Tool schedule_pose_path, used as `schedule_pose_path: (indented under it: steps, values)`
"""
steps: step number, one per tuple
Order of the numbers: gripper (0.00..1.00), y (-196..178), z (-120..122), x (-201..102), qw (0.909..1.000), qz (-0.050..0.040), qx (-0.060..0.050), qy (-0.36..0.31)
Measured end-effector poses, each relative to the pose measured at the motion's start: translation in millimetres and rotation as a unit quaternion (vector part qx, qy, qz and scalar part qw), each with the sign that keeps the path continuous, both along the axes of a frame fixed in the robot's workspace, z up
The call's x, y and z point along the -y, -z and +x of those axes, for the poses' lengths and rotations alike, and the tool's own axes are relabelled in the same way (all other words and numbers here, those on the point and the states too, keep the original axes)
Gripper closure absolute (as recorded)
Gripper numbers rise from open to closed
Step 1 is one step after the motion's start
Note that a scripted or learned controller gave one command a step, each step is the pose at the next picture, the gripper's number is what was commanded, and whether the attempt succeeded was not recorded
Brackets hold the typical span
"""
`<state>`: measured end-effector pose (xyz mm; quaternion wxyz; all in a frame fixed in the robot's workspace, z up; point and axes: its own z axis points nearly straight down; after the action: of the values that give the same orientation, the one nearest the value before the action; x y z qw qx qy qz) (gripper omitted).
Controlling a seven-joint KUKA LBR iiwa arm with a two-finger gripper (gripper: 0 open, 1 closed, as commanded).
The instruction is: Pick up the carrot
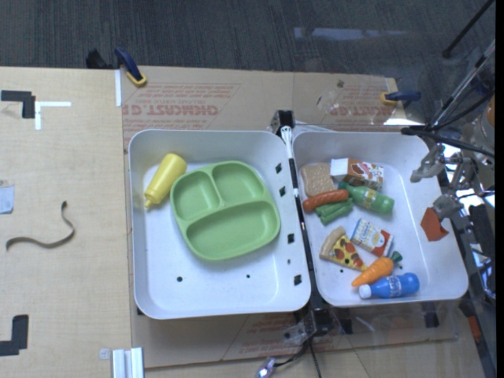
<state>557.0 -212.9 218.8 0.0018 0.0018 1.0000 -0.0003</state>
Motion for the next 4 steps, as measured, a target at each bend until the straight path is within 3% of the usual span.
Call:
schedule_pose_path:
  steps: [1, 2, 3, 4]
  values:
    - [0.0, -38, -57, -49, 0.9981, 0.0001, 0.0, -0.062]
    - [0.0, 28, -64, -123, 0.9967, 0.0009, -0.001, -0.081]
    - [0.0, 55, -73, -118, 0.9939, 0.0004, -0.002, -0.11]
    - [0.0, 27, -72, -169, 0.955, 0.0003, 0.0, -0.297]
